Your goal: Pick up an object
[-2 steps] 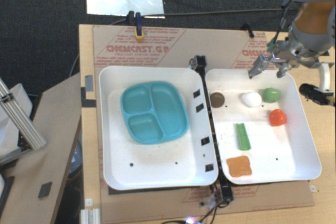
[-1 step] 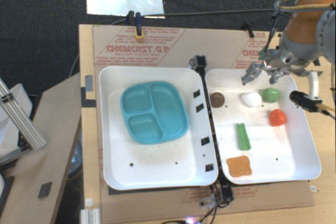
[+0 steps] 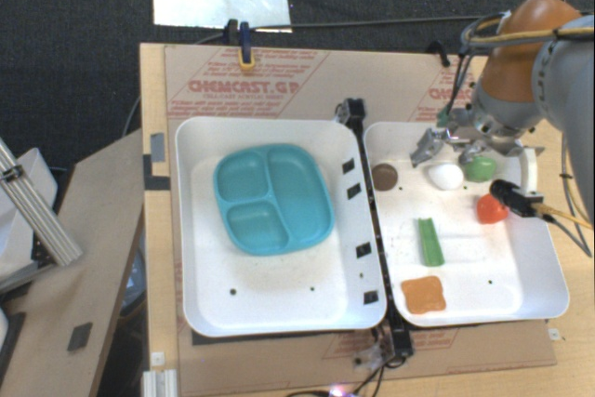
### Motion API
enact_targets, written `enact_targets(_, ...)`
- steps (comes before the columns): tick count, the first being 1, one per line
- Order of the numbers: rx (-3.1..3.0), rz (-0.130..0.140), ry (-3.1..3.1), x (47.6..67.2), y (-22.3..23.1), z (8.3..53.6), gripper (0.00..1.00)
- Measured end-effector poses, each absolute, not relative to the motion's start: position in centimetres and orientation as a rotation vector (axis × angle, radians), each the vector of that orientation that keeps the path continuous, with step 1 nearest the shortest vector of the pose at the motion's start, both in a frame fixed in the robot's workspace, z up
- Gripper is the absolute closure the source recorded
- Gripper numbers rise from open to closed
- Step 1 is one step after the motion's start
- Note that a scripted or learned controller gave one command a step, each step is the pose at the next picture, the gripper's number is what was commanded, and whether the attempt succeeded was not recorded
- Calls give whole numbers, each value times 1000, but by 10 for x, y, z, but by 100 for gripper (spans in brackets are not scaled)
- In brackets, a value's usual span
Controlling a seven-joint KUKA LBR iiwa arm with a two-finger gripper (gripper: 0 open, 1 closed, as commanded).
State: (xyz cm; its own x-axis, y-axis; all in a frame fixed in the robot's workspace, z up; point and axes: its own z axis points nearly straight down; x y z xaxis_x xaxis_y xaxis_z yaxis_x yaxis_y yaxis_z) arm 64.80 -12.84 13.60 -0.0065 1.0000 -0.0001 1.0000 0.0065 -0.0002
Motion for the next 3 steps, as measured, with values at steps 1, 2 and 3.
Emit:
enact_targets(1, -2215, 0, -2229, 649, -128, 85, 0)
enact_targets(2, -2215, -4, -2233, 650, -128, 98, 100)
enact_targets(3, -2222, -4, -2225, 641, -128, 150, 100)
